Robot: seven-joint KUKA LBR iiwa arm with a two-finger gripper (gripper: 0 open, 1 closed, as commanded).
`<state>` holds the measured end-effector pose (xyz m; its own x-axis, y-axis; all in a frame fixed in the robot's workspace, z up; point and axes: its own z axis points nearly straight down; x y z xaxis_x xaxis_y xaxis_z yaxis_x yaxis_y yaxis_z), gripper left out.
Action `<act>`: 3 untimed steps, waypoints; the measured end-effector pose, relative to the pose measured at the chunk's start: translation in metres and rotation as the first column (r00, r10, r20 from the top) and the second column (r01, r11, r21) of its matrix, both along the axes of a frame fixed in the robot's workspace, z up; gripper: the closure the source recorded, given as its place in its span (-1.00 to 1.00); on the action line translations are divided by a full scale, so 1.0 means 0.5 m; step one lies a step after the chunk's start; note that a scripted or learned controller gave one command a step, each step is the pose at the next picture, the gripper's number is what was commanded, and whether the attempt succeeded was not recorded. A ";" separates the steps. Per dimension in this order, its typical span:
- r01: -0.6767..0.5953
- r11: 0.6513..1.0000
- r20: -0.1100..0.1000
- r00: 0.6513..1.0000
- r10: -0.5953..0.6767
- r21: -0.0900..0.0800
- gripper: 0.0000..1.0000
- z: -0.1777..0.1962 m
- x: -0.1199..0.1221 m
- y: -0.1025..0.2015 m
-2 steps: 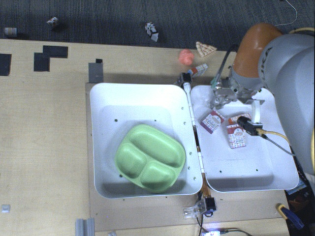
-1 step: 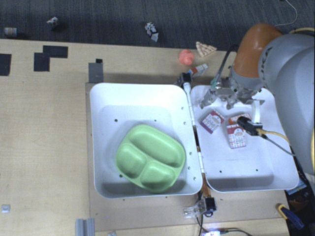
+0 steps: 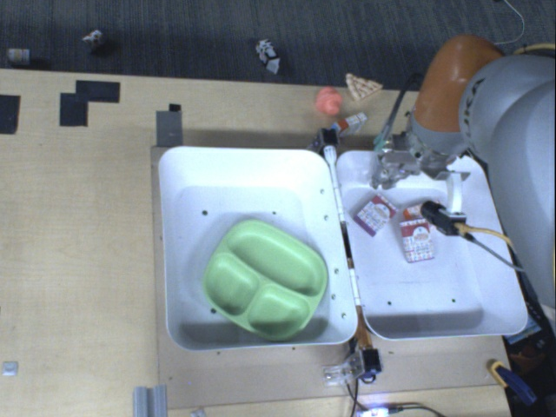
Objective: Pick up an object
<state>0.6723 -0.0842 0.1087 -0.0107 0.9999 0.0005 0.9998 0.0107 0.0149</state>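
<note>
Pincer (image 3: 388, 174) low over right bin (image 3: 452, 315), grip state unreadable; just below it a small purple-white packet (image 3: 374, 214), beside that a red-white carton (image 3: 418, 236), both likely light, stiff card, best pinched across the short sides; green tray (image 3: 265, 278) far left.

Pale wooden bench (image 3: 78, 233); dark ribbed carpet (image 3: 200, 16) beyond, strewn with small debris

Arm (image 3: 512, 120) cut off by right edge, and its bulk hides the right bin's (image 3: 434, 311) far-right corner. Small bits on the dark floor (image 3: 174, 7) up top too small to identify. Print on the two small packets (image 3: 395, 226) unreadable.
</note>
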 end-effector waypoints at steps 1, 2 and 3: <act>0.000 1.000 0.000 1.000 0.000 0.000 -1.00 0.000 0.000 0.000; 0.009 1.000 -0.009 1.000 -0.009 -0.001 -1.00 -0.045 -0.114 -0.002; 0.008 1.000 -0.002 1.000 -0.008 -0.001 1.00 -0.022 -0.110 0.000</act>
